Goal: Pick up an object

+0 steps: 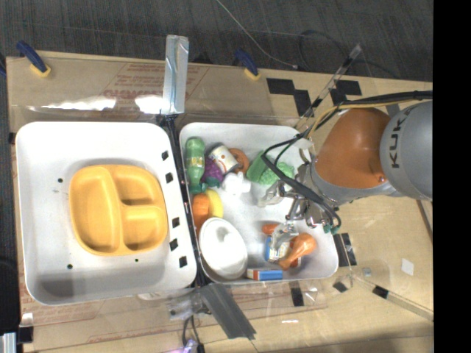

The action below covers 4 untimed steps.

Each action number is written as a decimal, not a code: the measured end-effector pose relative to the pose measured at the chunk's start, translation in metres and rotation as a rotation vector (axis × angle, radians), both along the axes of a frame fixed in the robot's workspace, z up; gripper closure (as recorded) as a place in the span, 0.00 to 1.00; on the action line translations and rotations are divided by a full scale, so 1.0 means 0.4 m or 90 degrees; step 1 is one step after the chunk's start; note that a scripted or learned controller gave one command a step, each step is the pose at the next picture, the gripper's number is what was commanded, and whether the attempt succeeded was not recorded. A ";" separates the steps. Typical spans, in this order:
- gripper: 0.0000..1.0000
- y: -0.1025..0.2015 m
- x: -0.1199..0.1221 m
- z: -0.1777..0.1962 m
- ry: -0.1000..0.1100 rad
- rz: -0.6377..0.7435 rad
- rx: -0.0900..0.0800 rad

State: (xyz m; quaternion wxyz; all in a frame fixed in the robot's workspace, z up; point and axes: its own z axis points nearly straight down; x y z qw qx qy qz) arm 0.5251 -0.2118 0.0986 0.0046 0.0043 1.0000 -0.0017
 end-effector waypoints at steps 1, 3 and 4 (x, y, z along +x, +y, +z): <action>0.00 0.005 -0.080 0.001 -0.005 -0.078 0.000; 1.00 0.009 -0.095 0.030 -0.009 -0.080 0.000; 1.00 0.144 -0.114 0.400 -0.001 -0.204 0.002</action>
